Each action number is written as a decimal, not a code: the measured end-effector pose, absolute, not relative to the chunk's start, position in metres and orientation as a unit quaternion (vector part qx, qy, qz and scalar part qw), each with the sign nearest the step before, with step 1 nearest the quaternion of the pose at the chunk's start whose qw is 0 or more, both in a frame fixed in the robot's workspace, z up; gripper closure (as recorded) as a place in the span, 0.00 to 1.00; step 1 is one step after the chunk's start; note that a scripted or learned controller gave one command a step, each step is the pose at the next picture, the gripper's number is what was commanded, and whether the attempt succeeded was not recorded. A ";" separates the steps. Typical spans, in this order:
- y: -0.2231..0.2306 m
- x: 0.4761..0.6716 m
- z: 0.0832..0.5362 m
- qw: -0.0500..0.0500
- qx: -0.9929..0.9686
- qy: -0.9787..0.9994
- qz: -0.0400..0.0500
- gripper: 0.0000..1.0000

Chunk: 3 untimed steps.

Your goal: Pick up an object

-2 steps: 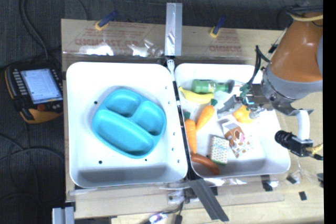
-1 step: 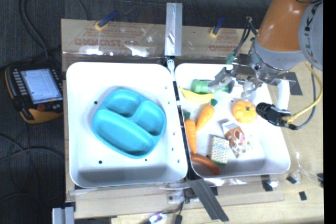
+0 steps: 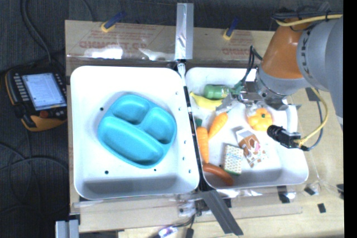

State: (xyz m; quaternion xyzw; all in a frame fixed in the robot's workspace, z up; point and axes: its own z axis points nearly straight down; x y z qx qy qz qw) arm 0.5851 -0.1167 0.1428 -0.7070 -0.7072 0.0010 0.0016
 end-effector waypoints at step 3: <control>-0.060 0.603 0.196 0.000 -0.720 -0.694 0.002 1.00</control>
